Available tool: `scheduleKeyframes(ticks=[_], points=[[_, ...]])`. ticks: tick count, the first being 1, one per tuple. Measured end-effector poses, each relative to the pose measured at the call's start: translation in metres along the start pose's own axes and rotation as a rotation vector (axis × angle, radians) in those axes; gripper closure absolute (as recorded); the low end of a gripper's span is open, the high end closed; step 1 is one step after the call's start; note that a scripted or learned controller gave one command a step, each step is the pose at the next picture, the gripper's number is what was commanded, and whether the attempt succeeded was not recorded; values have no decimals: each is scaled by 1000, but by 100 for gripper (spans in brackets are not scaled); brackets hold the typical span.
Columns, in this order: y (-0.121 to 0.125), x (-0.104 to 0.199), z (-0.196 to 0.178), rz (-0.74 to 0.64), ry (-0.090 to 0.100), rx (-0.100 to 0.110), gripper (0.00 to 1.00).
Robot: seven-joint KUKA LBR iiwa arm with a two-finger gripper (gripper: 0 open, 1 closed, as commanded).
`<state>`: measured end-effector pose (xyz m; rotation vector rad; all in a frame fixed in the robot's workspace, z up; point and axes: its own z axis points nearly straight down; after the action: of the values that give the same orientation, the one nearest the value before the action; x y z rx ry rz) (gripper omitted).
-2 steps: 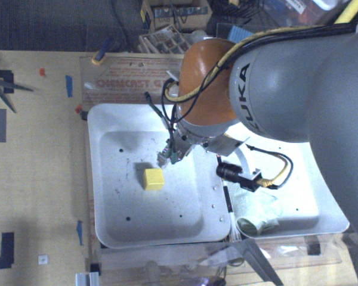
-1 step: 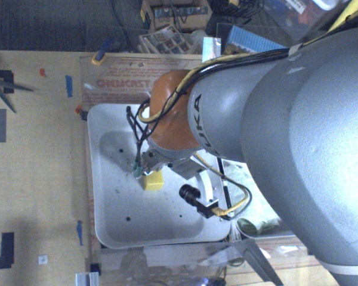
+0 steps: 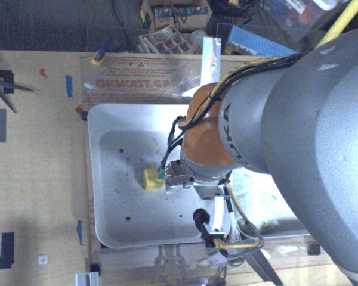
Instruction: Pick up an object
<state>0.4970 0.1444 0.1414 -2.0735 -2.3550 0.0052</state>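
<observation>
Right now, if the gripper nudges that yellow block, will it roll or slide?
The yellow block looks boxy with flat faces, so it would probably slide rather than roll. The bin floor looks smooth, so it may skid easily. It looks small, so it is likely light and may scoot from the gripper.

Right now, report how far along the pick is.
Done: the arm has reached over the left bin, and its gripper is low beside the yellow object.
In hand: nothing that shows; the yellow object appears to rest on the bin floor at the gripper's left edge, and whether the gripper has it cannot be told.
Left: secure the object and lift it clear of the bin.
</observation>
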Motion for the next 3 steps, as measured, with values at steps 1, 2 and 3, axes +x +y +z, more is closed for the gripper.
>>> scheduleKeyframes(ticks=[1,2,3], points=[[-25,-44,-8,449,0,2,100],[-25,-52,-147,635,0,-4,100],[-25,-48,-209,338,-1,-6,100]])
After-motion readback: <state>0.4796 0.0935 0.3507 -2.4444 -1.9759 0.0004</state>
